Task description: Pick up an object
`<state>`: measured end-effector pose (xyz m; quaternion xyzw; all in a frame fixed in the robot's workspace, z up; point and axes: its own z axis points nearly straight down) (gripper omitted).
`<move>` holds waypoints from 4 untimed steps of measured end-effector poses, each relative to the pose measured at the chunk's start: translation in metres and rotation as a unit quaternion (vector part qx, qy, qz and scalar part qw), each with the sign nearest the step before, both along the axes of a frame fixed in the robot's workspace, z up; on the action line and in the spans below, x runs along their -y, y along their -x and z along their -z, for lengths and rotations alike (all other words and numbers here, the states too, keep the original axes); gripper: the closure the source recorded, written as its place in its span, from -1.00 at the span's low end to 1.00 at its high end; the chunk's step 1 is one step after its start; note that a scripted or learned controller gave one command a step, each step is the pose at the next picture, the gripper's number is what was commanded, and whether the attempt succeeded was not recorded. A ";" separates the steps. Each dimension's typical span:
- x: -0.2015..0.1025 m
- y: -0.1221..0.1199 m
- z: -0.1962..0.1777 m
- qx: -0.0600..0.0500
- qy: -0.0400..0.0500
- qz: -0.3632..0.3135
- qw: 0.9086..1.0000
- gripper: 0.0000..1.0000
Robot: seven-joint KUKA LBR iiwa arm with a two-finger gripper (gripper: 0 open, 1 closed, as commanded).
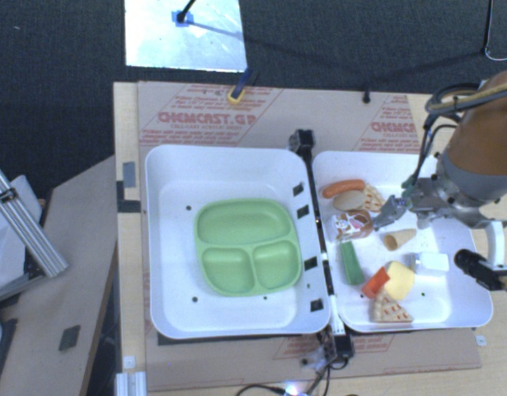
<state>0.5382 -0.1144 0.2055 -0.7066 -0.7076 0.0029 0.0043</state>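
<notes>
Sausage (pixel 343 188), cone (pixel 399 238) and cucumber (pixel 351 262) crowd the right bin (pixel 467 308).

Left of my pincer (pixel 391 213): green tray (pixel 243 246), matt moulded plastic, smooth. White bins (pixel 166 221), glossy smooth plastic. Under them, tabletop (pixel 204 110) of printed brown paper, matt. Just below my pincer, toy foods (pixel 385 280) look like smooth plastic. My pincer: dull grey metal.
</notes>
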 end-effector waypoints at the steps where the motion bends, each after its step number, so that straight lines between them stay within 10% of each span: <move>1: 0.000 -0.003 -0.006 0.006 0.001 -0.001 1.000 -1.00; 4: 0.006 -0.014 0.101 0.018 0.003 -0.001 1.000 -1.00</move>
